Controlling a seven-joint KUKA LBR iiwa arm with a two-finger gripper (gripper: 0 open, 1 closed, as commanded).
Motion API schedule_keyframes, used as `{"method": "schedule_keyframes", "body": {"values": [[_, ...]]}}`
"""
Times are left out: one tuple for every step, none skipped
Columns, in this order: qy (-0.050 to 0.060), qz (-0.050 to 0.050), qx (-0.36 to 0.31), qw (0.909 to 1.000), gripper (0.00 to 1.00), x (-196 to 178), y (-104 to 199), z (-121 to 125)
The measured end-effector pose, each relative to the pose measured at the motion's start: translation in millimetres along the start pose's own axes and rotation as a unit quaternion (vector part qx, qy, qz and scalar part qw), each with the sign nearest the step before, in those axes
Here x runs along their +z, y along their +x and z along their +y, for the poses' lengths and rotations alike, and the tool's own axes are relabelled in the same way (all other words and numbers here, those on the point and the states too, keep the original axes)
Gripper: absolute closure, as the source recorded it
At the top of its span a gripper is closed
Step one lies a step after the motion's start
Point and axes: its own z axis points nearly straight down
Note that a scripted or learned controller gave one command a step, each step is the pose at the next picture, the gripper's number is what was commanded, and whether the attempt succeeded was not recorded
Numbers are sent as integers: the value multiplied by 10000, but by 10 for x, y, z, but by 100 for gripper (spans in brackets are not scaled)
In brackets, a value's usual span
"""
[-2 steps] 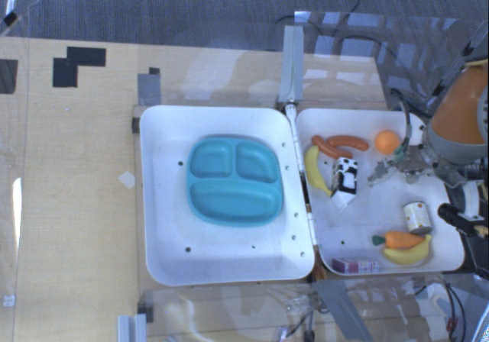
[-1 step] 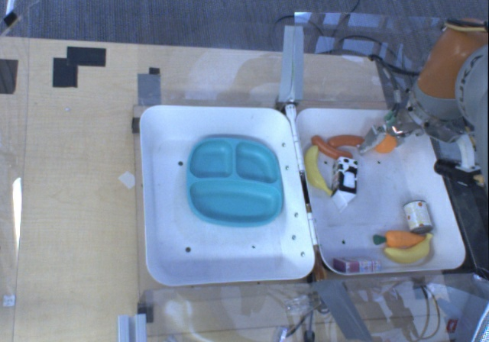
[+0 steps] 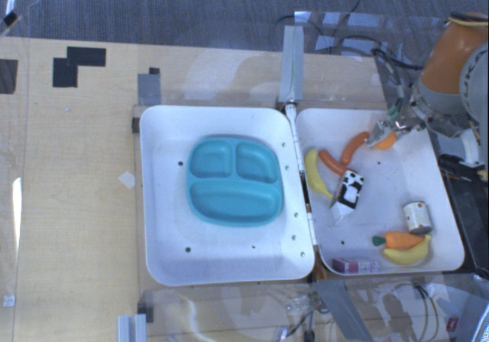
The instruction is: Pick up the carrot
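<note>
Gripper at the right bin's far edge, carrot in the near corner.

The carrot [image 3: 403, 240] lies in the right bin [image 3: 451, 214], in its near right corner, resting against a yellow banana [image 3: 406, 254], its long axis roughly left-right with the green top pointing left. The gripper [image 3: 388, 134] hangs over the bin's far side, well apart from the carrot, above something orange there; whether it grips that I cannot tell, the view being too small. The carrot lies toward the near edge from the gripper.
</note>
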Motion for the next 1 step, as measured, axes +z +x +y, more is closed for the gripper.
{"method": "schedule_keyframes", "body": {"values": [[-32, -4, -594, 9982, 100, -1292, 600, 156]]}}
